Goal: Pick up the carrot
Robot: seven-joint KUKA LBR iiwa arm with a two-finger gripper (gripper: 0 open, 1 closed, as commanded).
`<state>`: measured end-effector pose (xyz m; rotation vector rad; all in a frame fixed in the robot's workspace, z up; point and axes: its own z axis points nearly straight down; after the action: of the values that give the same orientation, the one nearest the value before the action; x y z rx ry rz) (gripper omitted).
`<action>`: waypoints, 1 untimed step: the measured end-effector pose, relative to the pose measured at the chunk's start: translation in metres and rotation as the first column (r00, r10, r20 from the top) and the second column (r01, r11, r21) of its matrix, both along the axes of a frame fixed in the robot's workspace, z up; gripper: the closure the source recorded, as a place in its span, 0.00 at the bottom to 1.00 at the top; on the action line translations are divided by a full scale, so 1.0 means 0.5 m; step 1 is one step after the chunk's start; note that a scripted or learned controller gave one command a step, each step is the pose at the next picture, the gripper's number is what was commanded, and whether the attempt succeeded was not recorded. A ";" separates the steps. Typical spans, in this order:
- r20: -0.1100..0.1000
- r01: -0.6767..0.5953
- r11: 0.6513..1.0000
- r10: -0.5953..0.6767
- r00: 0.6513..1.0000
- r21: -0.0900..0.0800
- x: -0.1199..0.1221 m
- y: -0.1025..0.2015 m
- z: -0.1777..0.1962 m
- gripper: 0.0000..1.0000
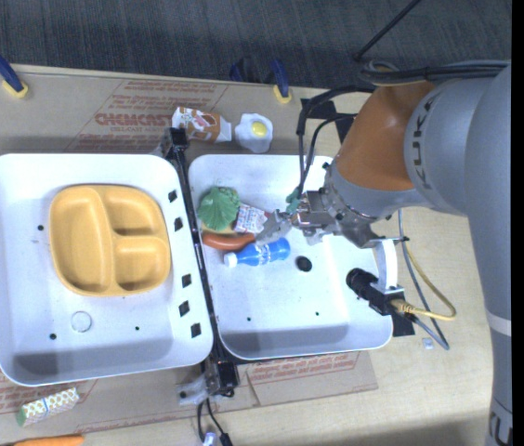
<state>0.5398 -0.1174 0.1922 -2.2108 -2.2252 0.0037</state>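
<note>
One carrot [228, 241] lies at the gripper's [285, 221] eight o'clock; you cannot tell its grip.

Two bins [20, 342], one tray [109, 240], one bottle [260, 254].

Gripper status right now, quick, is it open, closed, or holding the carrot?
Gripper: cannot be told. It sits low in the right bin, next to the carrot and the blue bottle; no item shows between its tips.

Orange carrot [229, 241] lies in right white bin [281, 333], touching blue plastic bottle [260, 254]. Two-finger gripper [285, 217] hovers just above bottle.
</note>
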 end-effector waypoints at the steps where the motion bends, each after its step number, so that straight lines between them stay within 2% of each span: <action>1: 0.001 -0.013 1.000 0.013 1.000 -0.002 0.039 0.182 -0.002 0.00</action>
<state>0.5593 -0.0262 0.1914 -2.1983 -2.2406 0.0039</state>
